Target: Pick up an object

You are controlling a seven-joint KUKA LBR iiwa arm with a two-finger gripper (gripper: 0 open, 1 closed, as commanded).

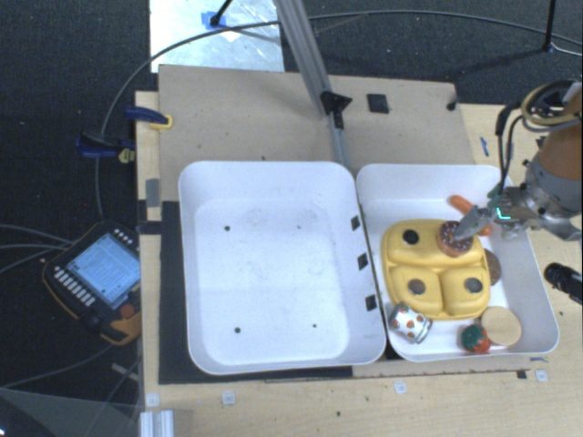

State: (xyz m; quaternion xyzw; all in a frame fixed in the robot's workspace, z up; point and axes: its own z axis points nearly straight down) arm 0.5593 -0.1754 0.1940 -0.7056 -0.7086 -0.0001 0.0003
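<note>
Nearest the camera, along the front wall of the right bin (547, 335), a speckled ball (410, 323), a green-and-red piece (473, 338) and a tan disc (501, 326) are lying close together. Just behind them, a yellow tray (435, 269) with dark round spots is sitting in the middle of that bin. The left bin (196, 244) is standing beside it on the bench (273, 116).

The pincer (458, 232) is hovering at the tray's far right corner, directly over a small brown round item (450, 238). Whether the pincer is spread or pressed together cannot be told; the tips are blending with the item beneath. An orange piece (460, 204) is lying just beyond, near the far wall.

Judged step: the approach or descent onto a target, most likely the brown item. No object is visibly lifted. The next move is calling for a firm closure on the item, followed by a straight lift clear of the tray.

The arm (556, 185) is reaching in from the right, wrist angled down and leftward toward the tray, with cables looping above it.
</note>
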